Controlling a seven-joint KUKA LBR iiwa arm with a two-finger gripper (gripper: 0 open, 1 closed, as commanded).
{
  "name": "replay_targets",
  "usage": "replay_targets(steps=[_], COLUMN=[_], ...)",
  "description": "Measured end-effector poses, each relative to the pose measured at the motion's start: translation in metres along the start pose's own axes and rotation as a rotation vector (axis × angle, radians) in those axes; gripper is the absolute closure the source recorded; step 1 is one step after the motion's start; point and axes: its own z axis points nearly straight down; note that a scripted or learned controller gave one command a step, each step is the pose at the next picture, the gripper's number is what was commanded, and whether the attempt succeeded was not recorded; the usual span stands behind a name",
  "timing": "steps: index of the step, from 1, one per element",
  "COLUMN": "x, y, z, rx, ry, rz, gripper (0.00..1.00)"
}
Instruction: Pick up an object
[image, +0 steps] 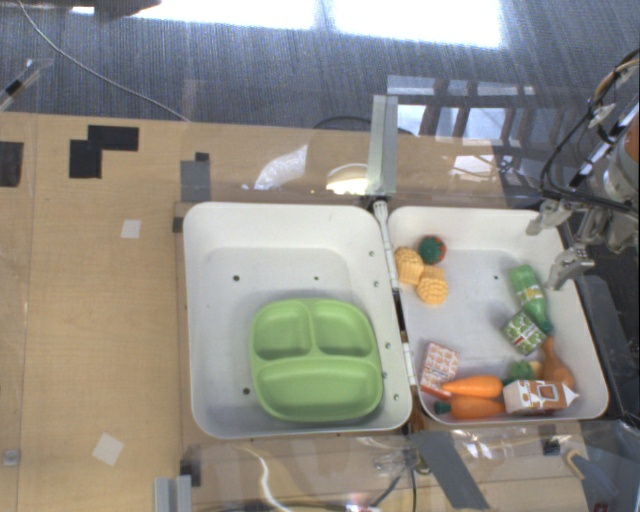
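Hovering with fingers apart, the pincer (562, 243) hangs just beside the green bottle (528, 295), not touching

camera: fixed overhead | slanted down | covers both bins (200, 330)

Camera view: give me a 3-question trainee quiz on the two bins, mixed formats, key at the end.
1. True or false: the green plate lies in the left bin.
2. Multiple choice: the two carrots lie in the right bin's A) far left corner, B) near edge, C) far right corner.
3. Fill in: the corn pieces sit next to a small red and ___ ball.

Key: 1 true; 2 B; 3 green.
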Motion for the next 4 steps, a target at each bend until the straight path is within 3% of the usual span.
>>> replay_targets(steps=[1,2,3,4], x=[-0.055,-0.004,-0.010,-0.039], y=[0.000,-0.015,-0.013,-0.014], z=[0.157,0.172,0.157,0.025], rx=[-0.006,0.001,0.005,0.004], ry=[0.014,-0.004,-0.020,-0.016], rz=[-0.095,-0.075,-0.084,0.050], gripper=[0.00,0.00,1.00,1.00])
